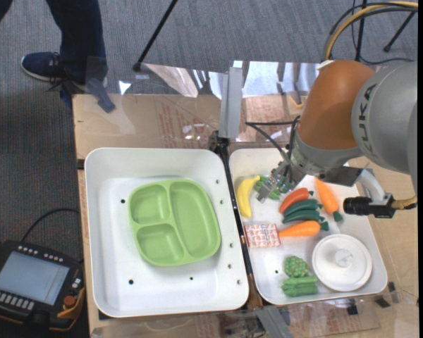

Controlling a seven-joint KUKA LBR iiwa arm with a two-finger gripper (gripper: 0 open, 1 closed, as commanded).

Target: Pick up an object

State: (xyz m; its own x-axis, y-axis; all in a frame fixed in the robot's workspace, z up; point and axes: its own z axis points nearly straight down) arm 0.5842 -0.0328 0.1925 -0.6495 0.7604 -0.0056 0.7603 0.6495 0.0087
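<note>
In the right bin point(262, 270) lie a yellow banana point(246, 193), several orange carrots point(300, 229), a dark green vegetable point(302, 210), a red and white packet point(261, 235), a green broccoli piece point(297, 276) and a white round lid point(341, 261). My gripper point(273, 186) hangs low over the upper part of this bin, just right of the banana and left of the carrots. Nothing shows between its fingers.
The left bin point(113, 182) holds a green divided plate point(173, 221). A person's legs point(74, 27) stand beyond the bench at the upper left. A tablet controller point(32, 280) lies on the floor at the lower left. The big arm body point(359, 111) covers the right bin's far corner.
</note>
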